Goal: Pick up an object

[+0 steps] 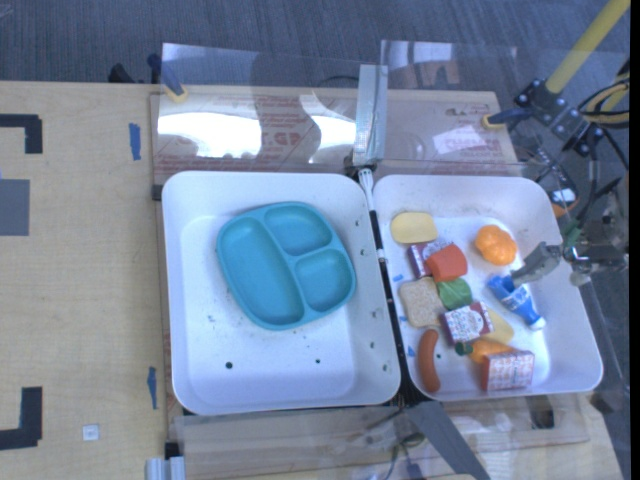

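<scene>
White right bin (585, 363) holds toy food; gripper (545, 260) at three o'clock, jaw state unclear, approaching; next, descend on one.

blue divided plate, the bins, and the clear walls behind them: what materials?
Blue divided plate: likely moulded plastic, smooth with a soft sheen. Bins: seemingly white plastic, glossy, rounded corners, some dark specks. Clear walls: transparent sheet, acrylic or similar, with bright glare.

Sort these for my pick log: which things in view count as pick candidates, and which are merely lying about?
Candidates, right bin:
orange ball
yellow piece
red block
green block
toast slice
sausage
blue tube

Lying about:
blue divided plate
left bin
</scene>
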You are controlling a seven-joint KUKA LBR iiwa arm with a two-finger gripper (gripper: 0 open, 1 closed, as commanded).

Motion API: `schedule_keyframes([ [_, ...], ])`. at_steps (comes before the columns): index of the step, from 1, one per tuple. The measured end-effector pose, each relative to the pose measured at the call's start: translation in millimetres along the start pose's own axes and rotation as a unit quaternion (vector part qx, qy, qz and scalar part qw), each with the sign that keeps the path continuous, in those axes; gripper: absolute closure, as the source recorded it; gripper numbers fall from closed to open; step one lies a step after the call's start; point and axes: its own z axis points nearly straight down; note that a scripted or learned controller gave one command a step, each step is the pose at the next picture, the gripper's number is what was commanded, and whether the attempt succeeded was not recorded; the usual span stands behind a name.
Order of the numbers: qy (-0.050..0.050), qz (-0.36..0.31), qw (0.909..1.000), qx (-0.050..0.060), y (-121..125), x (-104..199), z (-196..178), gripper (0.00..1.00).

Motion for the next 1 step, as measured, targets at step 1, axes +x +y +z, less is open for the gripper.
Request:
schedule_keyframes([
  [1,0.0,0.003,1.0,0.002,93.4,-21.4,66.5,0.0],
])
